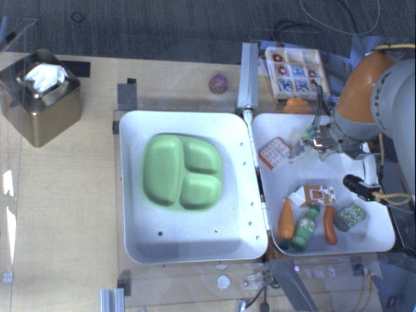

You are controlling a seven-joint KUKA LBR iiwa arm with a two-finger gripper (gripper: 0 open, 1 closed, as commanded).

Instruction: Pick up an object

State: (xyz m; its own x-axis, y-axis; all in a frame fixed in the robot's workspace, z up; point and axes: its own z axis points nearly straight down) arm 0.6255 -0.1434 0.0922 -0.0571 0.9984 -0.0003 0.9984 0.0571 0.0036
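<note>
A grey robot arm reaches from the right over the right bin (383, 239), its gripper (311, 142) (whether open or closed cannot be told) poised near a small orange box (274, 152), while a carrot (286, 220), green bottle (304, 228) and sausage (330, 225) cluster along the near edge.

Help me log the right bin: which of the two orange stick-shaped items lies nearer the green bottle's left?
The fatter carrot-like piece, just left of the green bottle. The thinner, redder stick lies on the bottle's right.
</note>
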